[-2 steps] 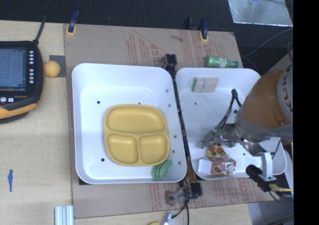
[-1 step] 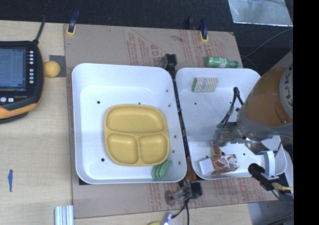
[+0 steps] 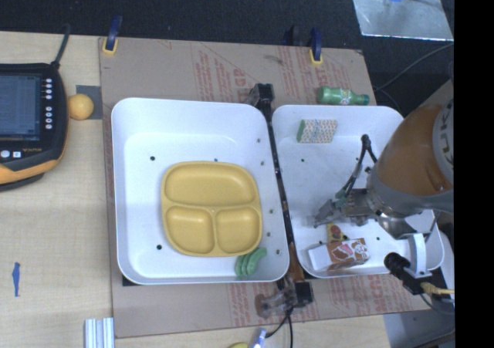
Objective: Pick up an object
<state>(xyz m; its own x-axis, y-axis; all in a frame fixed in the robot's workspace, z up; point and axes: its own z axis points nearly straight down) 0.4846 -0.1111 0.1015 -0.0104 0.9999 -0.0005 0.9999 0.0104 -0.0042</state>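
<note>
Nearest, at the front edge of the right bin [image 3: 309, 184], lies a small carton [image 3: 342, 251], white with a red and brown print, flat on the floor and touching the front wall; it looks the likeliest thing to pick, since the gripper [image 3: 333, 211] hangs just behind it, reaching in from the right under the arm [image 3: 413, 165]; whether its jaws are spread or pressed together I cannot tell, as the dark linkage blurs into one mass, and nothing shows between them. By my judgement the carton is light, thin-walled card, stiff enough along its edges but apt to crush on its broad faces, and smooth enough to slide against the wall; the better hold is across its narrow width near the middle, with a soft squeeze, coming down from above so the front wall does not block a finger. In the left bin [image 3: 131, 184], a green toy [image 3: 250, 261] sits at the front right corner, touching the plate [image 3: 211, 207]; that plate, yellow with three compartments, fills the middle, and looks rigid, slick and too wide for a pinch except at its rim. Further back, near the right bin's rear left corner, lies a small pale packet [image 3: 317, 131], probably soft and light. Behind that bin, on the cardboard [image 3: 201, 76], rests a green bottle [image 3: 343, 96] on its side; it would likely roll.
</note>
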